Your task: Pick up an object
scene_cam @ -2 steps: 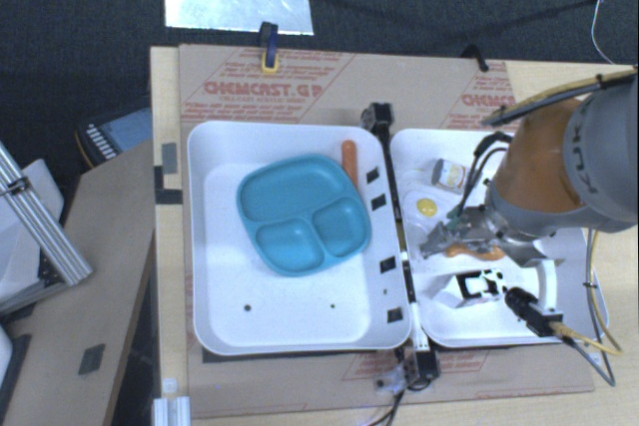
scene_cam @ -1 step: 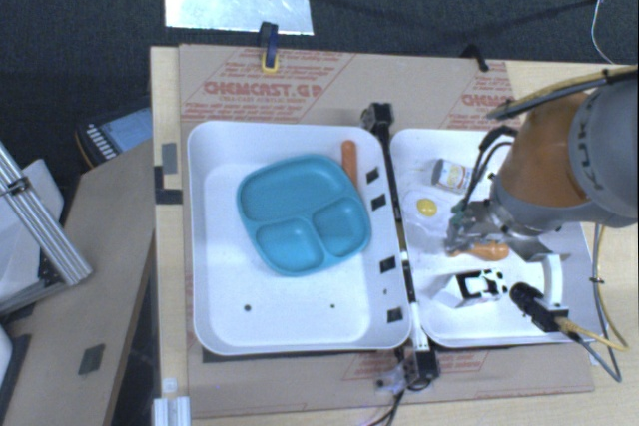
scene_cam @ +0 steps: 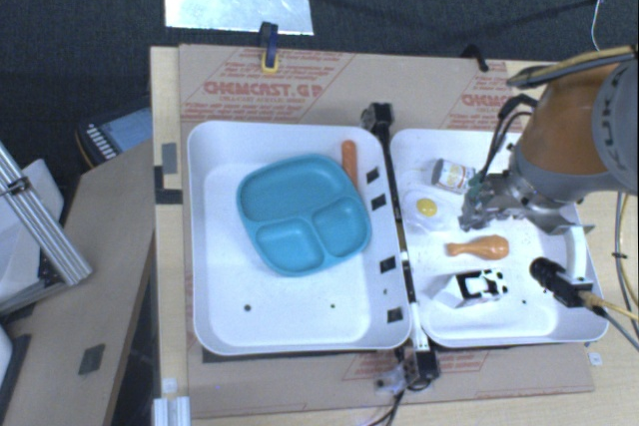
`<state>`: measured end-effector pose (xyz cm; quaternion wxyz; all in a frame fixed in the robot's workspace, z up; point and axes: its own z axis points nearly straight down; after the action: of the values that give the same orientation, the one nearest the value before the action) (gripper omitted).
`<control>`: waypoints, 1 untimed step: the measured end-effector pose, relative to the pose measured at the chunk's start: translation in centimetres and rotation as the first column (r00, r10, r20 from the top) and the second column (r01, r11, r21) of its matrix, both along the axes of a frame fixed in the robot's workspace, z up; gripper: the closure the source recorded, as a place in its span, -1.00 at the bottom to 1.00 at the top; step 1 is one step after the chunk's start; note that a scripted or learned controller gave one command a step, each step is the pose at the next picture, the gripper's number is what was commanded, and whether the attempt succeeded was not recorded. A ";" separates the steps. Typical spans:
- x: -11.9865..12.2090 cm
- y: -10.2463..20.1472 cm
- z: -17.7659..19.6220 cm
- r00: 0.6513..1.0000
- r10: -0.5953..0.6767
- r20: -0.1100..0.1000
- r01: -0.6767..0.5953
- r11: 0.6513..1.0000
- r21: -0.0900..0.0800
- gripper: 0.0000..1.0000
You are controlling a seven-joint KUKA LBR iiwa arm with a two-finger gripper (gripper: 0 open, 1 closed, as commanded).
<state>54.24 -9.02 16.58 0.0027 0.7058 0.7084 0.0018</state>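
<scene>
1. The gripper (scene_cam: 476,208) hangs low over the right bin (scene_cam: 569,314), near its middle, with the arm reaching in from the right.
2. Whether its fingers are spread or pressed together cannot be told from this slant; nothing is visibly pinched between them.
3. The nearest likely target is the orange drumstick (scene_cam: 477,248), lying on the bin floor just below the gripper in the view, toward the near edge.
4. Its long axis runs roughly left to right, thick end to the right, thin end to the left.
5. A yellow ball (scene_cam: 427,209) sits just left of the gripper, and a small bottle (scene_cam: 452,176) lies a little beyond, toward the far wall.
6. A black-and-white block (scene_cam: 479,287) rests nearer still than the drumstick.
7. As a judgement, a short move toward the near edge, then down, with the fingers closing across the narrow width, would suit the drumstick.
</scene>
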 end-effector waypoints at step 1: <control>0.8 -0.6 5.8 1.000 0.000 0.000 0.000 1.000 0.000 1.00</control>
<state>55.09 -9.65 22.41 0.0029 0.7059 0.7083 0.0018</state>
